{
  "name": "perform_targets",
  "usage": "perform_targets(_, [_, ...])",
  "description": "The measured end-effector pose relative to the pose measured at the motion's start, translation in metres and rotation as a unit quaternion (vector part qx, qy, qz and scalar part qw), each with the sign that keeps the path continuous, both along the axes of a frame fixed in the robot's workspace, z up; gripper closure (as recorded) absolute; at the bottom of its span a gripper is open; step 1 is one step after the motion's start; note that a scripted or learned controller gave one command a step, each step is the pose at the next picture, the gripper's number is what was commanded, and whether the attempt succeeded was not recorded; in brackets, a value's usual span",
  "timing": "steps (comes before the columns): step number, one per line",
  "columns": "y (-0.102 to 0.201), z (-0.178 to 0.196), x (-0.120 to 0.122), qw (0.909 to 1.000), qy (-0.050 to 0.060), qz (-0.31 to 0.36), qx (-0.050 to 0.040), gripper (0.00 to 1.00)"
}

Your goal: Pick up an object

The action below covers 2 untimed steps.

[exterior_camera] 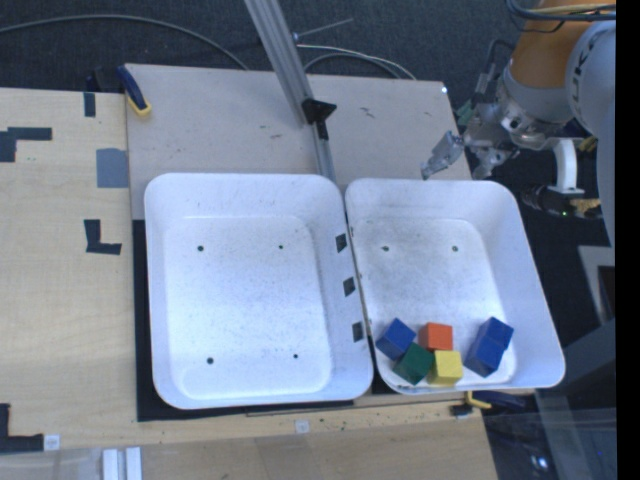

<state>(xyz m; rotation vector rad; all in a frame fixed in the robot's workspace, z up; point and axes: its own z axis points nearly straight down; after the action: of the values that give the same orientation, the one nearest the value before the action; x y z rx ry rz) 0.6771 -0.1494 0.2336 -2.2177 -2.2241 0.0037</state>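
The left bin (170,268) sits on the desk (220,108) beside the right bin (520,258), their rims touching. At the right bin's near edge huddle a blue block (396,336), a green block (412,365), an orange block (436,335) and a yellow block (447,366), with a larger blue block (490,345) just beside them. Above the right bin's far rim, the gripper (462,160) hangs with fingers spread, pinching nothing.
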Motion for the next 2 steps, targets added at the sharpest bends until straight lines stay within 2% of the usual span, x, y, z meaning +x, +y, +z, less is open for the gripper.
perform_targets(1, [0.049,-0.035,-0.075,1.0,0.003,0.0,0.0019,0.0])
perform_targets(2, [0.094,0.012,-0.092,1.0,-0.002,0.002,0.0014,0.0])
